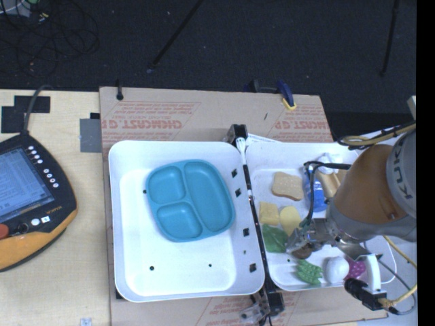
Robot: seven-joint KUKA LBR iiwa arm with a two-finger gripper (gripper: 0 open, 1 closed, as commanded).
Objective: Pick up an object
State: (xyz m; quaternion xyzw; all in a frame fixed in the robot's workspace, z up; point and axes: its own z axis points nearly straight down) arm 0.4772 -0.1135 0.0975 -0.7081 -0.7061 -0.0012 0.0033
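My gripper (302, 243) hangs low in the right bin (262, 161), just right of a green leafy toy (274, 239) and below a yellow piece (289, 218). A dark object sits at its fingertips, but the view does not let me see if anything is held. Around it lie a yellow cheese block (269, 213), a tan bread slice (287, 186), a blue tube (317, 195), a knobbly green toy (308, 272), a white ball (336, 269) and a pink piece (357, 269). The arm's orange band (367, 185) covers the bin's right part.
The left bin (129, 250) holds a blue three-compartment plate (189, 199). A teach pendant (30, 195) lies on the bench at the far left. Cardboard (204, 117) lies under both bins. A black clamp (238, 136) joins the bins at the back.
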